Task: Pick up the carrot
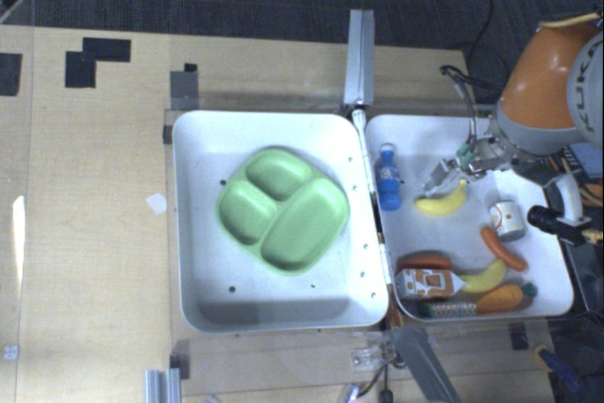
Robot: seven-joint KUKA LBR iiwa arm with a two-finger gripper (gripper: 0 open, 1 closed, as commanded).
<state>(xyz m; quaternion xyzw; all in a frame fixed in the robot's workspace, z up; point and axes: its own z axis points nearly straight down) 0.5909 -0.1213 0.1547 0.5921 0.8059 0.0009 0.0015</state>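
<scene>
The carrot [500,299], orange with a green stem end, lies at the front right corner of the right bin [557,297]. It rests beside a yellow banana [487,277] and a small carton [429,283]. My gripper [453,169] hangs over the back middle of the same bin, just above a second banana [442,201]. It is well away from the carrot, with nothing visibly held.
The right bin also holds a blue bottle [387,176] along its left wall, a small can [508,220], a reddish sausage [504,248] and a red item [425,260] behind the carton. A green divided plate [283,209] sits in the left bin [203,297].
</scene>
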